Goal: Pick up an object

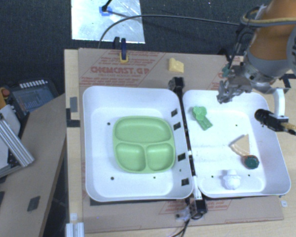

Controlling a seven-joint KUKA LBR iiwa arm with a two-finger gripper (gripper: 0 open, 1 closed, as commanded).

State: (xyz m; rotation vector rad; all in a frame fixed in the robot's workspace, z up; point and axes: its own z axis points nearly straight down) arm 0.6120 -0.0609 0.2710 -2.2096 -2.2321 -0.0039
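In the right bin (271, 181) lie a green toy piece (202, 117) at the upper left, a tan wedge (240, 144) toward the right, a dark green round thing (251, 162) just below the wedge, and a small white object (231, 179) near the front. My gripper (226, 94) hangs over the bin's far edge, above and to the right of the green piece, with nothing seen between its fingers.
The left bin (96, 132) holds a pale green divided plate (142, 144). A yellow block (176, 65) lies on the board behind the bins. A yellow-and-blue clamp (123, 51) sits at the back edge. A control pendant (32, 98) rests at far left.
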